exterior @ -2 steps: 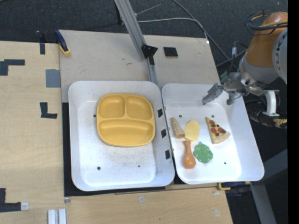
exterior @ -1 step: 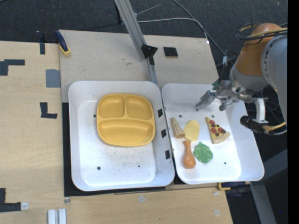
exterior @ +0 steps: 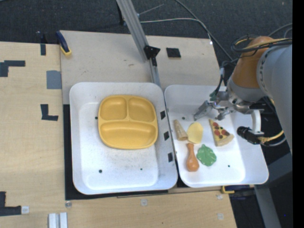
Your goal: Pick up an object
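I see claw (exterior: 211, 109) in right bin (exterior: 247, 172), fingers spread, nothing btwn them. Hangs just above pizza slice (exterior: 221, 133), so that's prob my target. Yellow piece (exterior: 195, 132), green piece (exterior: 206, 155) nearby. Divided plate (exterior: 128, 121) in left bin (exterior: 85, 141).

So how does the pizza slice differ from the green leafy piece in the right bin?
The pizza slice is a tan wedge with red spots; the green leafy piece is a rounded, uniformly green lump. The pizza slice lies just below the tool, while the green leafy piece lies farther from it, toward the bin's near edge. The green leafy piece sits beside the orange drumstick; the pizza slice lies apart from its neighbours. Both are toy foods resting loose in the right bin.
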### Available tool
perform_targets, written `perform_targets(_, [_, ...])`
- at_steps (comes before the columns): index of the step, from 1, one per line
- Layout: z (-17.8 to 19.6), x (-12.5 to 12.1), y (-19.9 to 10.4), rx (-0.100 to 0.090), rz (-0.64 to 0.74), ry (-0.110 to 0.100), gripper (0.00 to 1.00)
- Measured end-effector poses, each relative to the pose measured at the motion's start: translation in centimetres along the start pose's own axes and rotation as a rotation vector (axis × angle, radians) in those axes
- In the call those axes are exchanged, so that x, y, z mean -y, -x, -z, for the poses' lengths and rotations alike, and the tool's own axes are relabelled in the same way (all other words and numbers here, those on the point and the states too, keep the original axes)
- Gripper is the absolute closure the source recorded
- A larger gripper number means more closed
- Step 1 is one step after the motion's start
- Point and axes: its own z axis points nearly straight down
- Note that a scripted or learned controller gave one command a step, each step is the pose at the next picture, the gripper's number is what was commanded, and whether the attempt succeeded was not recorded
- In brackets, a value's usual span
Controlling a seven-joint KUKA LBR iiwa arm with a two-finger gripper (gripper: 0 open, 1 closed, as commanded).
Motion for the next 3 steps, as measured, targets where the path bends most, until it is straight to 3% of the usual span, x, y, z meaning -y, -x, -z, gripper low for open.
perform_targets(1, [-2.3, 0.0, 0.0, 0.002, 0.001, 0.006, 0.0])
perform_targets(2, [-0.8, -0.3, 0.0, 0.003, 0.002, 0.012, 1.0])
perform_targets(3, [4.1, -0.5, 0.8, 0.001, 0.0, 0.009, 1.0])
